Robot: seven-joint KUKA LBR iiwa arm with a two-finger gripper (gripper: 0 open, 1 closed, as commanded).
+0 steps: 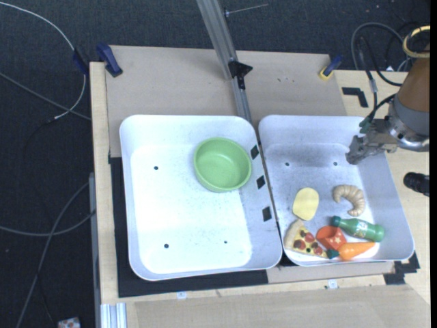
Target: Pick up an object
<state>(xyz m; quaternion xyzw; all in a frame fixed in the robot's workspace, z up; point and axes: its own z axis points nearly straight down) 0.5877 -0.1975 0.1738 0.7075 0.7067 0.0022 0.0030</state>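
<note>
The right bin (300,142) holds several toy foods near its front edge: a yellow chip-like piece (306,203), a tan croissant (350,197), a green bottle (359,229), a red pepper (329,237), an orange carrot (356,250) and a pizza slice (302,241). My gripper (358,149) hangs over the right bin's back right part, above and behind the croissant, with nothing seen between its fingers. A green bowl (222,164) sits in the left bin (164,203) near its back right corner.
A slanted metal pole (222,43) rises from the bench behind the gap between the bins. Blue clamps (108,59) (331,65) sit at the bench's back corners. Cables (372,46) run at the right beside the arm.
</note>
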